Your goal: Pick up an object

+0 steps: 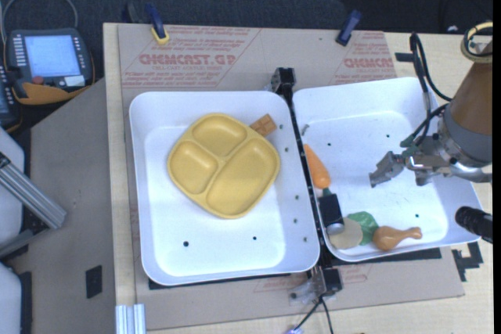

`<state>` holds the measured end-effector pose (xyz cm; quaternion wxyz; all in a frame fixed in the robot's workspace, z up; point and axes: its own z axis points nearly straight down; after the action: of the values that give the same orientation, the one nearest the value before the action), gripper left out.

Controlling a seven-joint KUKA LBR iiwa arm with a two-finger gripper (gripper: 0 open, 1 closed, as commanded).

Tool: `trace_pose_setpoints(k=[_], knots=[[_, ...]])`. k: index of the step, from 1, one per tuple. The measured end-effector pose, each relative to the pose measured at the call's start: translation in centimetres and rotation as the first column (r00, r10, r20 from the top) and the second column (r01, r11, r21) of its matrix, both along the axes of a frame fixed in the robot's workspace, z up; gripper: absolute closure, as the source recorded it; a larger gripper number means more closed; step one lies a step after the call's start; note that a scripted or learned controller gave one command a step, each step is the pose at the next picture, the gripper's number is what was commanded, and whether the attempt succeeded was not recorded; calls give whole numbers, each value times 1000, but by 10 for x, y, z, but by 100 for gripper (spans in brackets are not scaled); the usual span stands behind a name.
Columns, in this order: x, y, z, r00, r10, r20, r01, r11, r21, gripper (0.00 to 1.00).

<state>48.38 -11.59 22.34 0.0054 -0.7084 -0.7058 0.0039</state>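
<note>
My gripper [394, 169] hangs over the middle of the right bin [368, 109], with nothing visibly in it. To its left an orange carrot [316, 166] lies against the bin's left wall. Below the carrot is a black block [329, 209]. Along the front wall lie a tan disc [345, 235], a green piece [365, 221] and a brown drumstick [395, 234]. The drumstick is just below and in front of the gripper.
The left bin [156, 192] holds a yellow divided plate [225, 164], with a small brown block [264, 124] at its upper right edge. A black divider clamp [283, 79] joins the bins at the back. The grey arm [470, 121] enters from the right.
</note>
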Motion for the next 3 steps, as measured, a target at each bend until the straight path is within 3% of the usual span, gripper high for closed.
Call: trace_pose_setpoints(k=[1,3], knots=[[3,0,6,1000,4,13,-4,1000,-2,0],[-2,-6,-98,1000,3,8,-3,1000,-1,0]])
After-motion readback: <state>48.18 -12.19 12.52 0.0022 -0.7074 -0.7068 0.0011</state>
